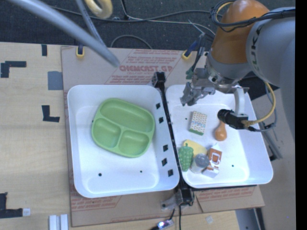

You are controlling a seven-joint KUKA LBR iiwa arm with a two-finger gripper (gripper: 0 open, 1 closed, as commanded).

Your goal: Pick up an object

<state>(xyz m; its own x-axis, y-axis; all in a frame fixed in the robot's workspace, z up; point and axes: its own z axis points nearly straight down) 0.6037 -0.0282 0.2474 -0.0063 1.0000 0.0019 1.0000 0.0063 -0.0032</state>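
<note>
My gripper (190, 97) hangs over the far left part of the right bin (249, 174), just above and left of a small patterned box (197, 122); nothing shows between its fingers. Nearer the front of that bin lie an orange pear-shaped toy (220, 131), a yellow piece (194, 146), a green bumpy toy (185, 157), a grey round object (201, 161) and a red and white carton (213, 161).
The left bin (81, 171) holds a green divided tray (123, 127). A black divider with clips (165, 128) runs between the bins. A grey pole (57, 20) crosses the upper left. Cables trail by the arm at right.
</note>
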